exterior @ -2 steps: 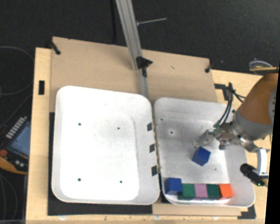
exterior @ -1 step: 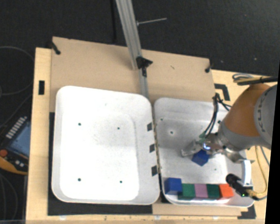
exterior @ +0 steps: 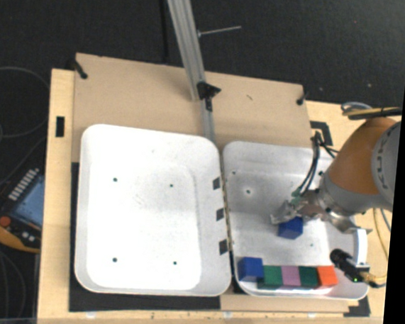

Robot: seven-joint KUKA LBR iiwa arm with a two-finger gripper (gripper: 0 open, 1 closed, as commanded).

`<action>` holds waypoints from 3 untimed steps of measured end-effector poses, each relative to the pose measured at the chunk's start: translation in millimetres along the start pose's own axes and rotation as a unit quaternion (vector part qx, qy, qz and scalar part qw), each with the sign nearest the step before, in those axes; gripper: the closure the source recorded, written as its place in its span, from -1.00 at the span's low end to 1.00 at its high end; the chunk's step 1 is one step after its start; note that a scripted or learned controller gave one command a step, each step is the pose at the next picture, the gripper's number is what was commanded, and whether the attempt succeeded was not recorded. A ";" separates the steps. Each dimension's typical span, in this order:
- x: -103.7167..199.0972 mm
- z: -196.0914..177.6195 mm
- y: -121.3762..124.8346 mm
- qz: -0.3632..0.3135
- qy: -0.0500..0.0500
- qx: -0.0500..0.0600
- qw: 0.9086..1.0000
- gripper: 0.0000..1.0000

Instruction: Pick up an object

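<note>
White bins sit side by side on the bench (exterior: pixel 159 96), seen from above at a slant. My arm (exterior: pixel 362 166), grey with an orange band, reaches in from the right over the right bin (exterior: pixel 259 170). My gripper (exterior: pixel 287 217) is low over the middle of that bin, just above a blue block (exterior: pixel 290 228) that lies on the bin floor; I cannot tell whether I touch it or how the gripper is set. Along the near wall of the same bin runs a row of blocks: blue (exterior: pixel 251 268), green (exterior: pixel 272 275), pink (exterior: pixel 290 275), dark green (exterior: pixel 309 275), orange (exterior: pixel 328 275). The left bin (exterior: pixel 144 209) lies just beside, its rim touching the right bin's. A pendant (exterior: pixel 20 208) rests on the floor at far left.
</note>
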State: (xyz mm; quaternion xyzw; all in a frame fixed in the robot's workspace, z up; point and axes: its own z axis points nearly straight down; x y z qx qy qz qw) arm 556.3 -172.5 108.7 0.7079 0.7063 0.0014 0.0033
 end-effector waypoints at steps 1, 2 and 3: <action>68.8 -154.4 -5.6 -0.004 0.001 -0.002 1.000 1.00; 122.9 -90.6 31.9 -0.005 0.002 0.005 1.000 1.00; 199.4 -87.9 2.1 -0.006 0.003 0.004 1.000 1.00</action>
